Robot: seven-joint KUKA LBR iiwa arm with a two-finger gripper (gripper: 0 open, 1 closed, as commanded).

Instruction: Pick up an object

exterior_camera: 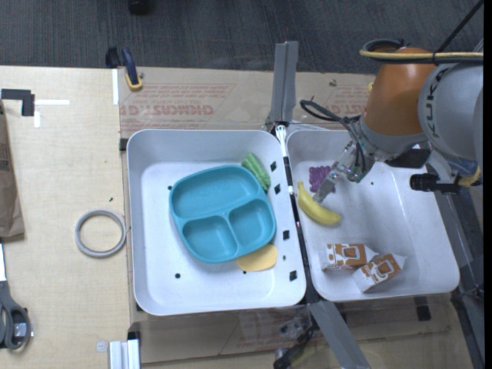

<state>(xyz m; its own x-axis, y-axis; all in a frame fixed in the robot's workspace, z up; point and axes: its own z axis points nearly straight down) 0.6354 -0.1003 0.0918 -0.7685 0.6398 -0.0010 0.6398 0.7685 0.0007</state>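
Fingers (323, 191) of the arm (430, 102) point down into the right bin (415, 229), their tips just above the upper end of the banana (317, 208); whether they are apart or together cannot be told, since they show as one thin dark-and-silver shape. Nothing is visibly between them.

With the banana as landmark: it is a smooth, curved yellow fruit lying on the bin's white floor, close to the wall that parts the two bins. Just above it, beside the fingers, sits a small purple thing (318, 175), ridged and soft-looking. Below and to the right of the banana lie two small cartons (363, 261), boxy, printed in white and orange-brown, touching each other and tipped at different angles.

Left of the banana, across the dividing wall, the left bin (146, 229) holds a turquoise plate (221, 214), a glossy plastic piece with rounded corners and three compartments. A green ribbed piece (257, 171) rests at the plate's upper right edge, near the banana's side of that bin. A flat yellow piece (259, 260) pokes out from under the plate's lower edge.

Far left of the banana, on the brown cardboard-like worktop (61, 144), lies a pale grey ring (101, 232). The arm's round orange band (396, 87) looms above and right of the banana, with grey casing beyond it.
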